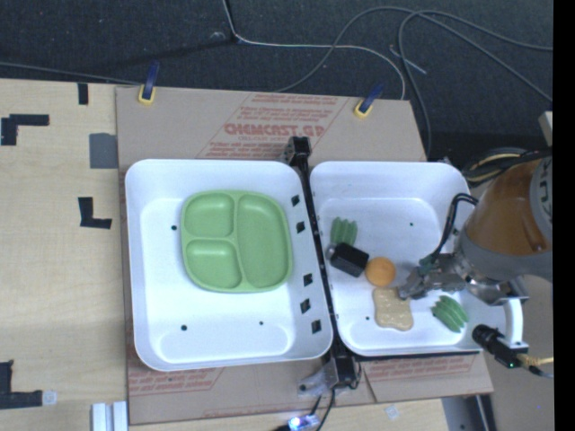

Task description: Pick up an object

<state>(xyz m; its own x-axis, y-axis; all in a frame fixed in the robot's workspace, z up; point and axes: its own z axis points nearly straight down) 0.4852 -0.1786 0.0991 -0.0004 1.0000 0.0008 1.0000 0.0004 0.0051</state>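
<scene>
We see two shallow white plastic bins side by side on a brown cardboard sheet point(269, 119). The left bin point(144, 268) carries a pale green three-compartment plate point(238, 241), lying a little toward 12 o'clock of the bin's middle.

The right bin point(386, 178) holds the small things. A green ribbed oblong piece point(343, 232) lies near the divider at about 10 o'clock of the bin's middle, its long axis running roughly 12 to 6. Just beside it at 6 o'clock sits a small black block point(349, 259), its long axis tilted from 10 to 4. A round orange ball point(381, 271) rests just at 3 o'clock of the block. A flat beige cracker-like piece point(393, 311) lies at 6 o'clock of the ball, long axis near 12 to 6. A second green ribbed piece point(448, 312) lies toward the bin's 4 o'clock corner, its long axis from 10 to 4.

The grey arm with the orange band point(508, 214) reaches in from 3 o'clock. Its gripper point(419, 283) hangs low between the ball and the second green piece, just at 1 o'clock of the beige piece. We cannot tell how its jaws stand, and we see nothing clearly between them.
</scene>
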